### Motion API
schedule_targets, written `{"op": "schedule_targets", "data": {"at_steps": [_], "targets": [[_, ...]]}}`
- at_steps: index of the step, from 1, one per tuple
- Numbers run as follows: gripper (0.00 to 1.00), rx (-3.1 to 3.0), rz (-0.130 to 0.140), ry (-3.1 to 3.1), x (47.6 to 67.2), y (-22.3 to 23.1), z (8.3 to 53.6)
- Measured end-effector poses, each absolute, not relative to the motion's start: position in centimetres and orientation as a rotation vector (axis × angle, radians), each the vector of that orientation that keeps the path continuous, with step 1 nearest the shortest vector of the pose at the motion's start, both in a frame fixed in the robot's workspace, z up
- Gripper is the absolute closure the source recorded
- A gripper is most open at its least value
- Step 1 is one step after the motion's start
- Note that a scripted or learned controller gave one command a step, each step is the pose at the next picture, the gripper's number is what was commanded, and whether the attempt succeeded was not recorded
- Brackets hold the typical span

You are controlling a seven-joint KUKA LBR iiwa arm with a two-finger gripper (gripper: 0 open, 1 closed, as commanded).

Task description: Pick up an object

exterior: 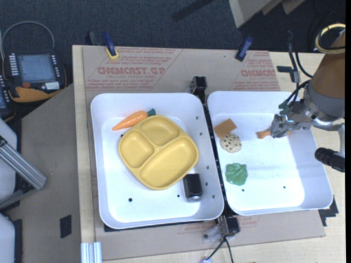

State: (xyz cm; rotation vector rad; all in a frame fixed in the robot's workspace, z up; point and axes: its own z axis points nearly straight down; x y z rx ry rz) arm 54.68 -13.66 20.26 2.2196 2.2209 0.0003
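Note:
My gripper [276, 128] hangs low over the right bin [307, 196], near its back right part. A small orange piece [264, 134] lies right at the gripper's left tip, touching or nearly touching it. To the left of it are a brown square slice [225, 127] and a speckled round cookie [231, 142]. A green leafy piece [236, 173] lies further forward in the same bin. The left bin [109, 201] bears a yellow divided plate [158, 152], an orange carrot [130, 120] behind it and a small black block [192, 186] in front of it.
Black clamps [198, 85] sit between the bins at the back and at the front [227, 226]. A dark cylinder [330, 159] juts in at the right bin's right edge. A pendant [34, 73] lies off the bench at far left.

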Motion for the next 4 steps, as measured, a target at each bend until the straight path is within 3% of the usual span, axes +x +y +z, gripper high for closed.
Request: {"op": "schedule_targets", "data": {"at_steps": [2, 4], "targets": [[1.0, 2.221, -0.002, 2.226, 52.8, -2.9, 20.6], [1.0, 2.219, 0.0, 2.225, 52.4, 7.1, 19.8]]}}
